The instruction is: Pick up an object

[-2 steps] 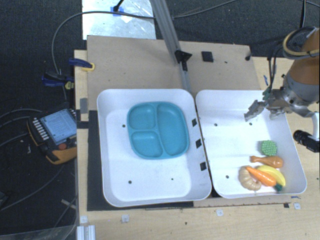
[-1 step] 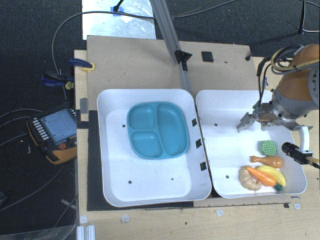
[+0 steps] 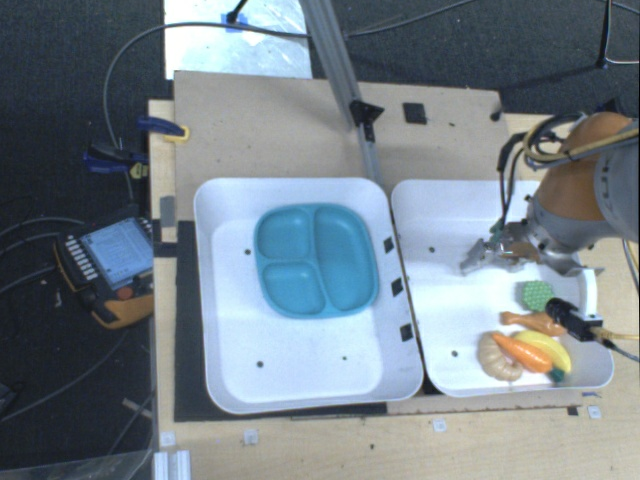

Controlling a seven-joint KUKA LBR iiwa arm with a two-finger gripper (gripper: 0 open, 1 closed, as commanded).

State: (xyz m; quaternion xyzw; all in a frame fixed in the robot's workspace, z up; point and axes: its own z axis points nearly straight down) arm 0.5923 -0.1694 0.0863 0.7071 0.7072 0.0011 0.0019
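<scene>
Toy food is what we are after. Our gripper [image 3: 478,259] hangs over bare floor in the right bin [image 3: 440,218], fingers parted on nothing; the carrot [image 3: 522,351], banana [image 3: 545,346] and green piece [image 3: 537,294] lie toward that bin's near-right corner.

My tan board surface [image 3: 300,118] sits over dark speckled carpet floor [image 3: 70,58]. Beyond its far edge lies a shiny silver sheet [image 3: 235,28]. Left of the surface, black cables [image 3: 110,78] loop across the floor beside a handheld pendant with a blue screen [image 3: 108,263].
</scene>
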